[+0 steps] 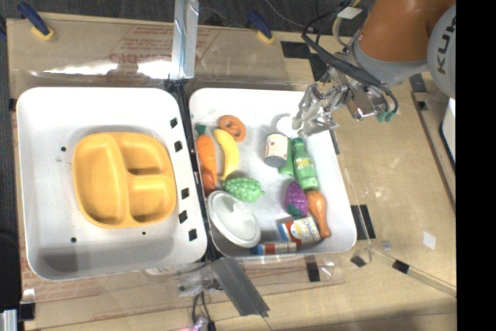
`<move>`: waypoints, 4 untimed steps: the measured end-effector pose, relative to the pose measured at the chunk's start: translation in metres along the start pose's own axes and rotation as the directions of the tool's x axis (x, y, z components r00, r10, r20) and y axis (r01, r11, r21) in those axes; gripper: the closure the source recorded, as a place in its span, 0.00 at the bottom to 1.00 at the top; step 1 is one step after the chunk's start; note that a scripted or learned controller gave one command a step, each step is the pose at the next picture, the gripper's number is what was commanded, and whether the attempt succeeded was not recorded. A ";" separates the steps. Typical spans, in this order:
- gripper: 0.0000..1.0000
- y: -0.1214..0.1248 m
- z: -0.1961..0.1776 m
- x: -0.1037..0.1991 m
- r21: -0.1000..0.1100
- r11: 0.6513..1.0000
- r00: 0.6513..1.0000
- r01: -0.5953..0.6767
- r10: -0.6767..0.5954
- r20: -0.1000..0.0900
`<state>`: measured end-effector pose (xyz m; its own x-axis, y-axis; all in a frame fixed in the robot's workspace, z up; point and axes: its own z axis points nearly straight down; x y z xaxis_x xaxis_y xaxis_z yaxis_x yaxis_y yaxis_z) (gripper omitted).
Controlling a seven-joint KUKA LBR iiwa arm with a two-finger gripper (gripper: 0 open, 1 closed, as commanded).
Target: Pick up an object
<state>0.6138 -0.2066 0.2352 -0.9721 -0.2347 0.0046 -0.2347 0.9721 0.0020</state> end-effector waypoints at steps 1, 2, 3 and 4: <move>1.00 0.043 0.037 -0.052 -0.001 0.996 0.996 -0.091 0.091 0.001; 1.00 0.008 -0.043 -0.048 0.001 0.872 0.872 -0.490 0.490 0.006; 1.00 0.089 -0.016 -0.041 -0.001 0.887 0.887 -0.462 0.462 -0.001; 1.00 0.088 -0.023 -0.043 0.001 0.888 0.888 -0.459 0.459 -0.003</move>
<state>0.6350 -0.1110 0.2580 -0.9712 0.2381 0.0080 0.2381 0.9712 -0.0009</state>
